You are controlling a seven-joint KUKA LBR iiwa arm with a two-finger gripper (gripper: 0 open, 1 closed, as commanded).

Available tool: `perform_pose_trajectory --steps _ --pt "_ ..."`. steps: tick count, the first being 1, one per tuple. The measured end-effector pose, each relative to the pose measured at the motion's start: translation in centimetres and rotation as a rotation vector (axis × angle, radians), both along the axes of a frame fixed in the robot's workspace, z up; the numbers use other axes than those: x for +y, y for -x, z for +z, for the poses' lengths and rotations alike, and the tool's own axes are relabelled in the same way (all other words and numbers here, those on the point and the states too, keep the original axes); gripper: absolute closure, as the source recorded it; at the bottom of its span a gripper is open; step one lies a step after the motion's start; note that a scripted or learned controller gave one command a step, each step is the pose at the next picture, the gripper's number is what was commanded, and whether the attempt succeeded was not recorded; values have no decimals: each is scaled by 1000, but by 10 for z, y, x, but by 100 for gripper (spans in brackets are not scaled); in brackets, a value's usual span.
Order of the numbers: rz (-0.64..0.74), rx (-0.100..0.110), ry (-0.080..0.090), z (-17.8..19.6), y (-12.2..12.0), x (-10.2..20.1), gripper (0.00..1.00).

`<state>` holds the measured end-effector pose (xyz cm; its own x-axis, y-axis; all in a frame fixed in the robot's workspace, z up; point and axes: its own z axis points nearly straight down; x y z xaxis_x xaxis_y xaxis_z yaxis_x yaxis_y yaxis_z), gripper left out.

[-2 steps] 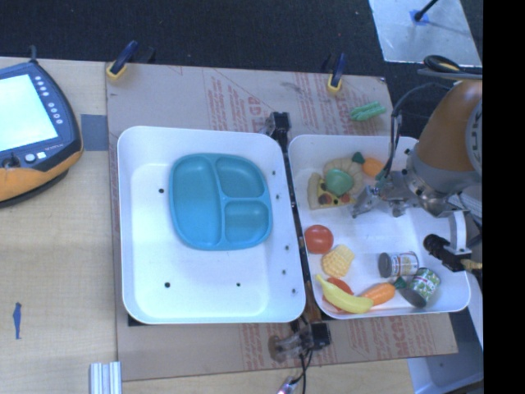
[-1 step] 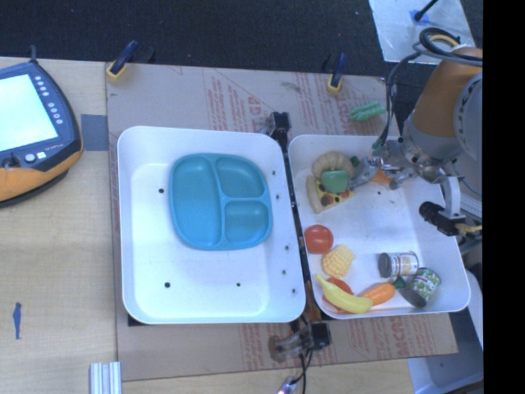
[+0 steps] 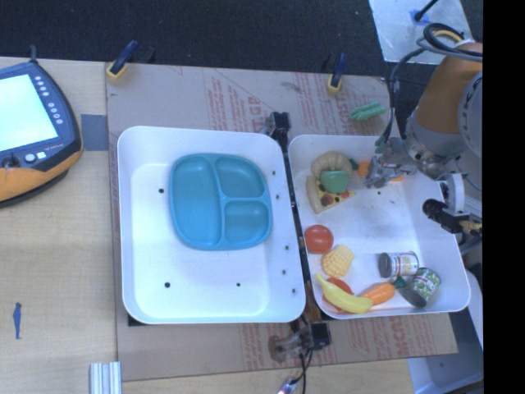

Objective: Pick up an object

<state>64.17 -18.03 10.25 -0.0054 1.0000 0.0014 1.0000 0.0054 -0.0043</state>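
Several toys crowd the bottom edge of the right bin: a yellow banana, a carrot, a green can and a smaller tin just above it. A little higher in the frame sit a piece of corn and a red tomato, near the wall between the bins. The left bin carries a blue divided plate.

Higher still, in the upper part of the right bin, the arm's tip hangs just to the right of a pizza slice and a tan bun. You cannot tell from this view whether it is spread or closed, and nothing visibly sits in it.

You are probably in the approach step, with no object lifted yet. The pizza slice and the bun look like the closest candidates. The next move would call for a small shift left and a straight descent, kept clear of the bin wall. Beyond the bins, a green toy lies on the counter.
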Motion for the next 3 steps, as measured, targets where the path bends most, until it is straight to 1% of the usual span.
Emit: perform_pose_trajectory --steps 1,2,3 --pt "0 0 0 0 0 0 0" --pt "-1 1 2 -11 64 19 0" --pt "-2 -2 1 -10 21 7 0"
